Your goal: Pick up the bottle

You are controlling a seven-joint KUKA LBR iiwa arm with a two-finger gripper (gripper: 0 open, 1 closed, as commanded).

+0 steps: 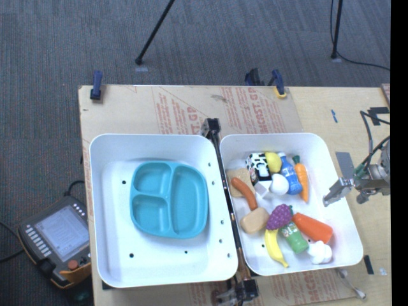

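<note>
The right white bin (341, 171) holds a heap of toy food. A small green bottle (295, 239) lies near its front, between a yellow banana (275, 246) and an orange carrot (313, 227). A blue bottle-like item (291, 178) lies toward the back beside a white egg (279, 184) and a slim carrot (303, 182). My gripper (347, 196) hangs at the right, just outside that bin's right rim, apart from both bottles. Its fingers are spread and open, with nothing between them.
The left bin (105, 171) bears a teal divided plate (169, 198). The right bin also holds a sausage (244, 192), a bread piece (254, 220), purple grapes (279, 217), a cow-patterned item (259, 165), a lemon (273, 162) and a white garlic (320, 252). A teach pendant (54, 238) lies at the lower left.
</note>
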